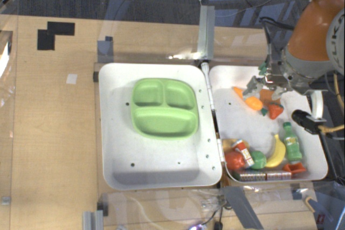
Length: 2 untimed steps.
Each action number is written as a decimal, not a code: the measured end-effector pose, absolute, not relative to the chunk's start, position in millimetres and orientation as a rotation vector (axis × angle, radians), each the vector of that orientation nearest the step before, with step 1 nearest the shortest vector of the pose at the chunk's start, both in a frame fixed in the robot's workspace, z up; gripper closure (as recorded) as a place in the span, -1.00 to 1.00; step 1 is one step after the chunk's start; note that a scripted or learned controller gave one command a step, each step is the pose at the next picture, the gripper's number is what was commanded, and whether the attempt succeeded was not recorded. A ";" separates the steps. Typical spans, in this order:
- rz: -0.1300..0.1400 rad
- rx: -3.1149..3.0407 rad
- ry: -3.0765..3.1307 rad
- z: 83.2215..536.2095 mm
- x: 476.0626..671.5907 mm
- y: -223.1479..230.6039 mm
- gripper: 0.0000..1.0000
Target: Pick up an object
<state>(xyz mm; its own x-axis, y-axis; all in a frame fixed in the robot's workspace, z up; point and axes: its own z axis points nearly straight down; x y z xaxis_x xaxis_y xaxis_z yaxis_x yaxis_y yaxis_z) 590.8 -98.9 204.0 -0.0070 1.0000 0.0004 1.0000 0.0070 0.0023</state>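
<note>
Nearest you, against right bin [322,168] front wall: banana [277,152], green bottle [291,144], tomato [235,160]. Farther back in that bin: carrot [249,99], red piece [275,111]. Gripper [268,82] sits above carrot; grip state unreadable. Green tray [164,108] left of that bin.

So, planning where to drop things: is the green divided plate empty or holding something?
Empty: the green plate in the left bin shows three bare compartments.

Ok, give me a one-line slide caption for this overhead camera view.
KUKA arm's gripper poised over toy food in the right bin; green divided tray in the left bin.
</note>
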 end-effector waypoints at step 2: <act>0.002 2.456 1.963 88.6 662.3 -143.0 -1.00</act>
